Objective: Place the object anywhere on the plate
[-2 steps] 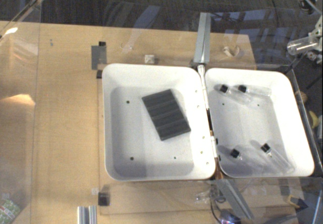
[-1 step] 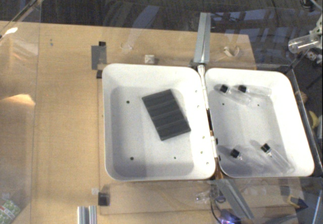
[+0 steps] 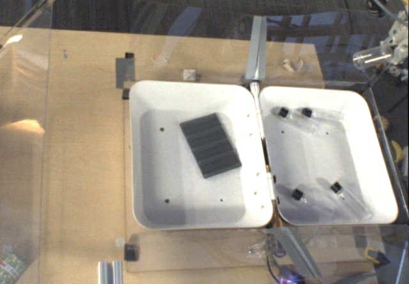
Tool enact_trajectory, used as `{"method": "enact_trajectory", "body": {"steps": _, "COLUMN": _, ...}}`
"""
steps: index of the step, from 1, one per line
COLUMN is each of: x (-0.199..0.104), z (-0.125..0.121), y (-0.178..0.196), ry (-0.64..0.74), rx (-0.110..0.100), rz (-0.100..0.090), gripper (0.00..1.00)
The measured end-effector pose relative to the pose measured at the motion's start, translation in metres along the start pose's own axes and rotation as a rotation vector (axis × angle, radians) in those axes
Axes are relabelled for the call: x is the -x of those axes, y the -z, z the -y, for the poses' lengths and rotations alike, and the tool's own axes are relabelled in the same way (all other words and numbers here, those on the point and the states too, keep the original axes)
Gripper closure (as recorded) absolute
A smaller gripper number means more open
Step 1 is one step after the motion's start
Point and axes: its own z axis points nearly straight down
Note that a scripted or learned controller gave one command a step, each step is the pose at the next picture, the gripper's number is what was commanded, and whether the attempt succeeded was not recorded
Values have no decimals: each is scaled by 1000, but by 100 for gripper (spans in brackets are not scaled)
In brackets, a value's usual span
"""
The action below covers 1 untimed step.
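Two white bins, a dark plate in one, vials in the other.
Four clear black-capped vials [image 3: 323,121] are scattered in the right bin [image 3: 382,167], well apart from the dark ribbed plate [image 3: 210,145] lying flat in the left bin [image 3: 144,167], ready to receive one; whether the pincer [image 3: 383,52] at the upper right is open or closed cannot be told.

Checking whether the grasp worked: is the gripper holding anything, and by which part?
It cannot be told. The arm sits at the far upper right, off the bins; four clear vials lie in the right bin.
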Motion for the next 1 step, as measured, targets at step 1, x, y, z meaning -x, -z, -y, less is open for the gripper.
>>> {"method": "enact_trajectory", "body": {"steps": 1, "x": -1, "z": 1, "y": 10, "ry": 4, "rx": -3, "rz": 0, "gripper": 100}}
